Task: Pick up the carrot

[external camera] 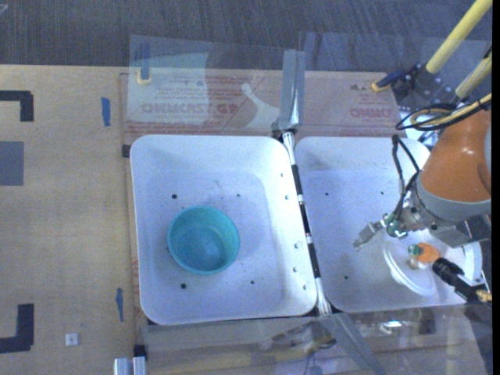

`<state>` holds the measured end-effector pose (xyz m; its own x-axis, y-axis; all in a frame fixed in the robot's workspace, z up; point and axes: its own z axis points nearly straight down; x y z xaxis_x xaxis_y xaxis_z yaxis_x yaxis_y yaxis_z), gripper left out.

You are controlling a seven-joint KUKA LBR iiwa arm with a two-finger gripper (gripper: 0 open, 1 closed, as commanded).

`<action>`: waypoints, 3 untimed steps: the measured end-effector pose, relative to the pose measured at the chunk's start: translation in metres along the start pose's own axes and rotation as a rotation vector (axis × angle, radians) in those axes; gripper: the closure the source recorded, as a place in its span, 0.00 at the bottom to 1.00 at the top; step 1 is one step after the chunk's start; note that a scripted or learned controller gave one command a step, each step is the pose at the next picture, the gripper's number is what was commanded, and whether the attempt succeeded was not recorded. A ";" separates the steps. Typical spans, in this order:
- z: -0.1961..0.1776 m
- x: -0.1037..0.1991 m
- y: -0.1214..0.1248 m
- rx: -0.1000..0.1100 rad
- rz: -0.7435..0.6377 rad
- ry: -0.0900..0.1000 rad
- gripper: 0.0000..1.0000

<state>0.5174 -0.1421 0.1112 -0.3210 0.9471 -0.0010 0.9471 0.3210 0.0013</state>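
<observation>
The carrot shows as a small orange piece with a green end, low on the right side of the right bin. It lies on or beside a clear round dish. The arm's orange band and grey wrist hang just above it and hide part of it. My gripper points left and down over the bin floor, a little to the left of the carrot. Nothing can be seen held in it.
A teal bowl stands upright in the left bin. A metal divider runs between the two bins. Cables and yellow rods crowd the far right corner. A clear panel stands behind the bins.
</observation>
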 end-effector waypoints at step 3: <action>0.012 -0.069 -0.050 -0.013 -0.263 -0.005 1.00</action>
<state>0.4916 -0.2232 0.0992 -0.5560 0.8312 -0.0077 0.8310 0.5560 0.0136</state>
